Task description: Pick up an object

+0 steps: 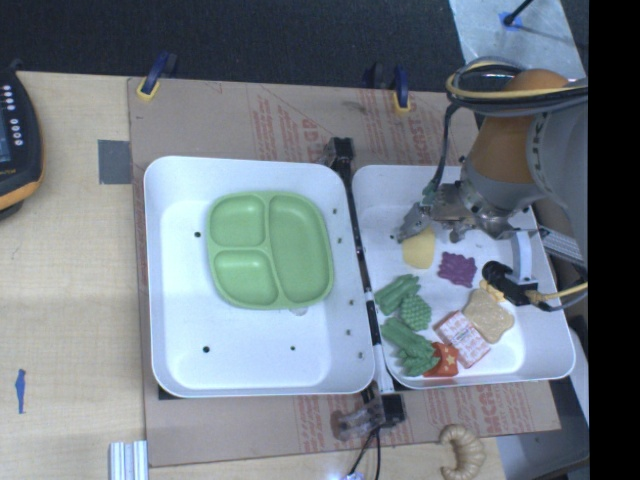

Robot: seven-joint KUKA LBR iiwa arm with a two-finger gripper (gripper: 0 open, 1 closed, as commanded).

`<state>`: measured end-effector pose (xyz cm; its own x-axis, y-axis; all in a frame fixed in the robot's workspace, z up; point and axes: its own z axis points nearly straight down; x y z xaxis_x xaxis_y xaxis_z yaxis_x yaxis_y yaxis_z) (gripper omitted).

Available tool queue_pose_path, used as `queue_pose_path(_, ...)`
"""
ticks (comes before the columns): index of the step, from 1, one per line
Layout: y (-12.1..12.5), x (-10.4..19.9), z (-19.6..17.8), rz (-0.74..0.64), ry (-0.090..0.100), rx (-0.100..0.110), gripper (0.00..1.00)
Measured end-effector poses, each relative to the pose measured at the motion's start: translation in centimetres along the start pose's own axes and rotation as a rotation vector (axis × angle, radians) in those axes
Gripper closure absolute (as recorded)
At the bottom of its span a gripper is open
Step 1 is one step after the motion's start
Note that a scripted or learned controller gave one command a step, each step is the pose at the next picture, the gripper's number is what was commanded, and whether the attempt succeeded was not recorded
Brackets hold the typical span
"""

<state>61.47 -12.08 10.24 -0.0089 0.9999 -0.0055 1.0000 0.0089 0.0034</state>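
Note:
In the right bin (540,363) my gripper (418,224) hangs low at the upper left, right above a pale yellow food piece (420,251). I cannot tell whether it touches that piece. To the right of the yellow piece lies a purple piece (457,268). Lower down sit green vegetable pieces (398,292), a green waffle-like piece (416,314), more greens (407,339), a red piece (443,361), a red-and-white packet (463,336) and a slice of toast (488,316).
The left bin (180,348) holds a green divided plate (270,248). A black latch (342,152) sits between the bins at the back. On the bench in front lies a tan curled object (462,450). A controller (15,148) rests at the far left.

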Motion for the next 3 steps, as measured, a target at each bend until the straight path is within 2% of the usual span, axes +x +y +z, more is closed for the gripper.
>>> queue_pose_path(1,-0.2,0.4,1.1,0.003,0.005,0.009,0.00)
queue_pose_path(2,-0.2,0.2,-0.1,0.002,0.005,0.008,1.00)
queue_pose_path(3,-0.2,0.3,0.0,0.001,0.005,0.009,0.00)
